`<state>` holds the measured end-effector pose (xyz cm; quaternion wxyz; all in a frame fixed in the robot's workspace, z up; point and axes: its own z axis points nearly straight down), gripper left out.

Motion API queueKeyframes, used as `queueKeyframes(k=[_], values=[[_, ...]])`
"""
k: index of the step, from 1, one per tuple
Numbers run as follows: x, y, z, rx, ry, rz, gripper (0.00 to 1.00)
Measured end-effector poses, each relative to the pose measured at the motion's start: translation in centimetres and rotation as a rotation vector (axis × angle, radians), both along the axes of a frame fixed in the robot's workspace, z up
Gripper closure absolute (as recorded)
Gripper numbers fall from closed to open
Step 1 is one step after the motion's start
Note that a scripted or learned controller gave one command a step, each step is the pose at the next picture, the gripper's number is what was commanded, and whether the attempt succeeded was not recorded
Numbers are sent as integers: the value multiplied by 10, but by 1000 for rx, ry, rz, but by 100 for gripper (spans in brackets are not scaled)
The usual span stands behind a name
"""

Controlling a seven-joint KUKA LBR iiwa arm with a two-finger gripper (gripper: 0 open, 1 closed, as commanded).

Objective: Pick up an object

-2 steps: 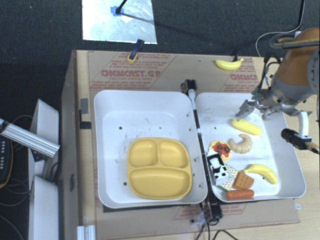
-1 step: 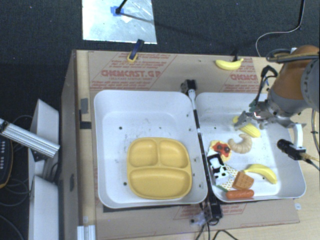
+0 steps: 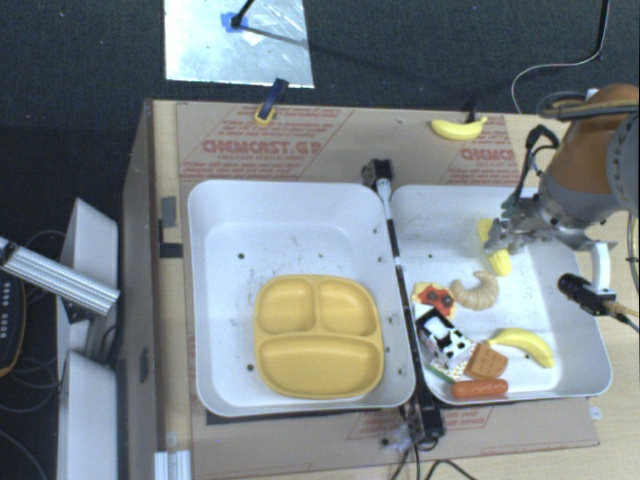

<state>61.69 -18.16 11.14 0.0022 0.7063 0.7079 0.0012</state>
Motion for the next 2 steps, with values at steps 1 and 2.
queueKeyframes(k=[1,2], values=[[-23,46,98,1,-1,1,100],[-51,96,102,2,3,1,100]])
